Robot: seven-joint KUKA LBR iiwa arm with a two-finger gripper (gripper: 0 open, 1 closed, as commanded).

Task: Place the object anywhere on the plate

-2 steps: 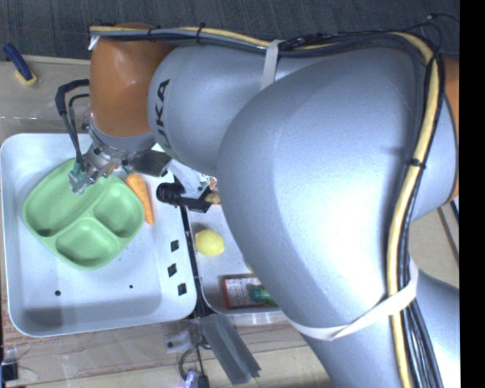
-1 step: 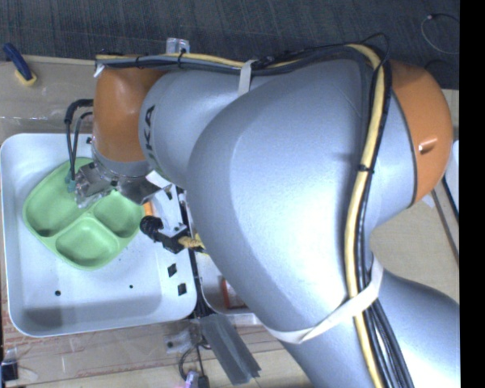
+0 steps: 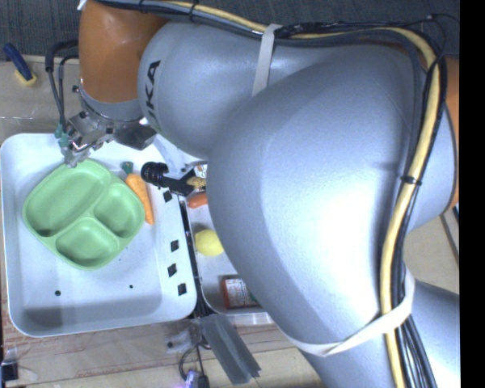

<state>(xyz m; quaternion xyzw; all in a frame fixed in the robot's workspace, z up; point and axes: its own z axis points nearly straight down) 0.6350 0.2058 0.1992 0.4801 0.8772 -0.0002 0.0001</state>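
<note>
One green divided plate [image 3: 82, 214] sits in the left bin [image 3: 32, 318]; we see a carrot [image 3: 141, 196] lying against its right rim, off the plate. Our gripper [image 3: 71, 146] hangs over the plate's upper edge, its grip impossible to tell.

Robotics lab test cell, not a home or kitchen. Evidence: big grey KUKA arm [image 3: 307, 176] with an orange band and external cabling strapped along its links, reaching over a wooden bench [image 3: 16, 95]. Two shallow white bins [image 3: 89, 297] sit side by side under the arm, black markers along the divider between them. Toy food props near that divider: plastic carrot [image 3: 140, 194], yellow lemon [image 3: 209, 242], small can [image 3: 236, 291]. Dark carpet beyond the bench's far edge.
</note>
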